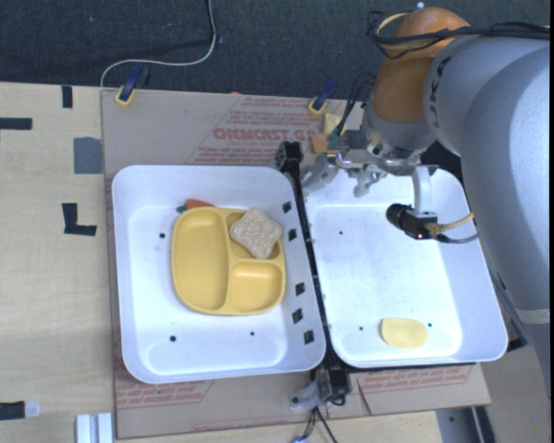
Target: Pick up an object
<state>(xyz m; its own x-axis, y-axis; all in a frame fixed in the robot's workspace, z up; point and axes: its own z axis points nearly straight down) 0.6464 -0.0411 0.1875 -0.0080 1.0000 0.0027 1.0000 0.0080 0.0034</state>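
Observation:
A yellow divided plate (212,266) lies in the left bin (138,340). A tan, speckled square piece (256,233) rests on the plate's upper right compartment. A small red-orange thing (196,203) peeks out from behind the plate's far edge. In the right bin (471,330), a flat pale yellow oval (403,332) lies near the front wall. My gripper (347,170) hangs over the far left corner of the right bin, close to the divider between the bins, away from every object. Nothing shows in its grasp.
The grey arm with its orange band (408,81) covers the upper right of the view. A black cable part (408,218) hangs over the right bin. Cardboard (249,127) lies under both bins, held by clamps (126,92) at its far edge.

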